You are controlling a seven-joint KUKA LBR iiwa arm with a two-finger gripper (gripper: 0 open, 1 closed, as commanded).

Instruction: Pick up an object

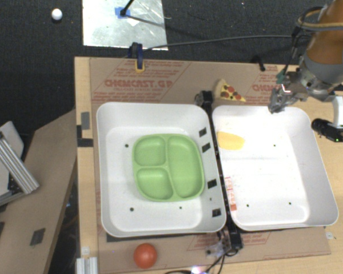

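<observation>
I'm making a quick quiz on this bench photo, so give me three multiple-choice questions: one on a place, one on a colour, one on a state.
1. Where is the divided plate?
A. left bin
B. right bin
C. off the bins

2. What colour is the ball lying in front of the bins?
A. blue
B. orange-red
C. white

3. Where is the claw?
A. over the right bin's far corner
B. over the plate
C. by the ball

Answers: 1 A, the plate lies inside the left bin. 2 B, its surface is orange-red. 3 A, it hangs at that corner.

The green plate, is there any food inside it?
No. The green plate sits in the left bin, and all three of its sections look bare. What lies underneath the plate is covered.
</observation>
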